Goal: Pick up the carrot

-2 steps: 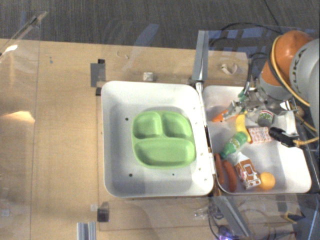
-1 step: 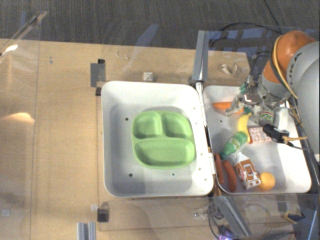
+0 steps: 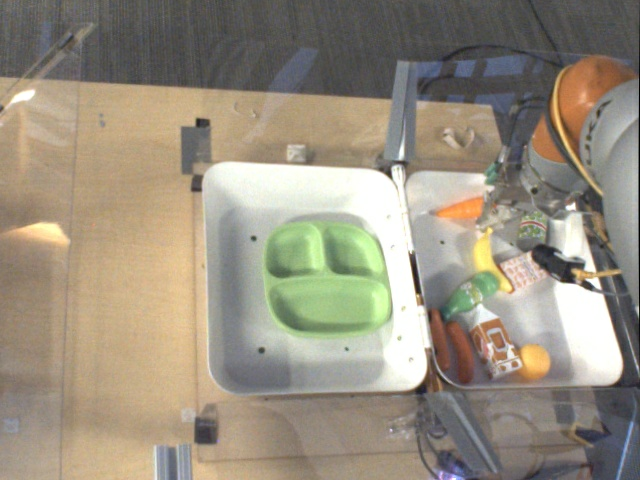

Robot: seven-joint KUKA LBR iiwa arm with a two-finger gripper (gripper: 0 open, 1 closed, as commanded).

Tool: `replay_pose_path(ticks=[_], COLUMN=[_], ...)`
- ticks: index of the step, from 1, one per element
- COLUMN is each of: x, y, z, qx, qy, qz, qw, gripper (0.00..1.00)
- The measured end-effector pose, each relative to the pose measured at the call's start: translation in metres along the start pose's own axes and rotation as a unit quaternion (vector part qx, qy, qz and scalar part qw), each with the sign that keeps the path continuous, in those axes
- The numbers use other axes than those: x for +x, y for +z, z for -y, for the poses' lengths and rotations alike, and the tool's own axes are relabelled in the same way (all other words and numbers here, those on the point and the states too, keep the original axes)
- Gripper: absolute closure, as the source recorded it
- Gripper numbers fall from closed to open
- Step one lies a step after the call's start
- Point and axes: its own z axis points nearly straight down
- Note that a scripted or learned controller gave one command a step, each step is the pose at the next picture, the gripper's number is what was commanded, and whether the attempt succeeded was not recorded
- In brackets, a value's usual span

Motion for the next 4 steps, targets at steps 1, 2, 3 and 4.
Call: replay_pose_path(ticks=[1,2,3,4], x=[0.001,0.002,0.0,0.018], y=[0.0,-0.011,-0.012,-0.012], z=[-0.001,-0.002,-0.001,-0.001], qx=[-0.001,-0.003,-0.003,-0.017], qy=[-0.001,-0.004,-0.004,-0.093], qz=[0.0,0.001,0.002,0.009], qw=[1.0,1.0,1.0,0.9955], gripper=[0.0,1.0,0.0,0.0])
